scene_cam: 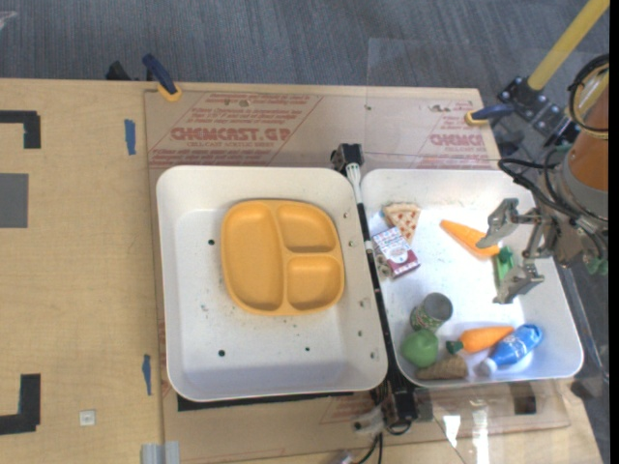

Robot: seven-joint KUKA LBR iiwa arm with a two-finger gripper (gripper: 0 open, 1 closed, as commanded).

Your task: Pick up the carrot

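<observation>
Two red "CHEMCAST GP" prints (230, 131) mark the board; the pincer (514, 252) gapes wide beside a carrot (468, 237).

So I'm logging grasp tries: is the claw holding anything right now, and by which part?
Nothing is held. The claw hangs open beside the carrot, with nothing between its fingers.

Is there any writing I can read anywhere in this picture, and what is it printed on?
"CHEMCAST GP", in red, on the brown protective sheet behind the left bin.
A second red print at the sheet's far right: cut off, unreadable.
The small red-and-white packet in the right bin: print too small to read.
</observation>
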